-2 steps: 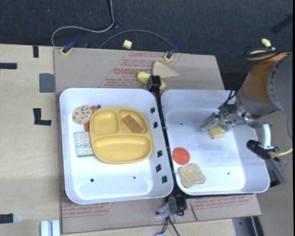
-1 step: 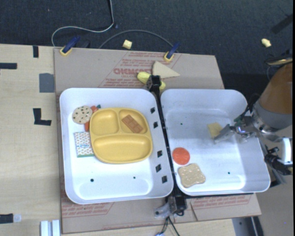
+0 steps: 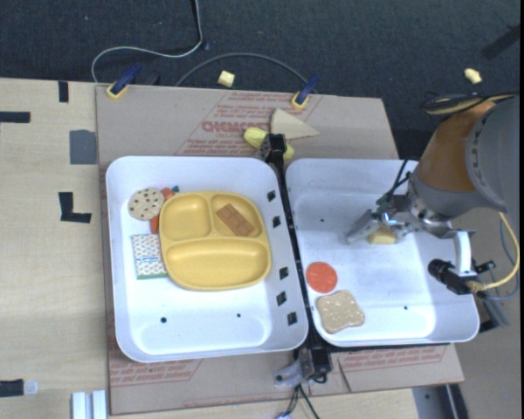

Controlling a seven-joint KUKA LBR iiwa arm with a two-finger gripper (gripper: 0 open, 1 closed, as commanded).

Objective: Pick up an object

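In the right bin [image 3: 437, 321], the gripper [image 3: 377, 227] sits low with its fingers seemingly closed around a small pale yellow object [image 3: 384, 235], though the grip is hard to confirm. An orange disc [image 3: 322, 277] and a tan slice [image 3: 340, 312] lie nearby, clear of it. The left bin [image 3: 201, 334] holds a yellow divided tray [image 3: 214, 251], a cookie [image 3: 145, 203] and a small packet [image 3: 147, 256]; red print on the cardboard [image 3: 236, 116] is unreadable.

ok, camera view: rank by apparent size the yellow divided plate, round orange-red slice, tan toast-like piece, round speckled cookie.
1. yellow divided plate
2. tan toast-like piece
3. round speckled cookie and round orange-red slice: look alike, not ranked.
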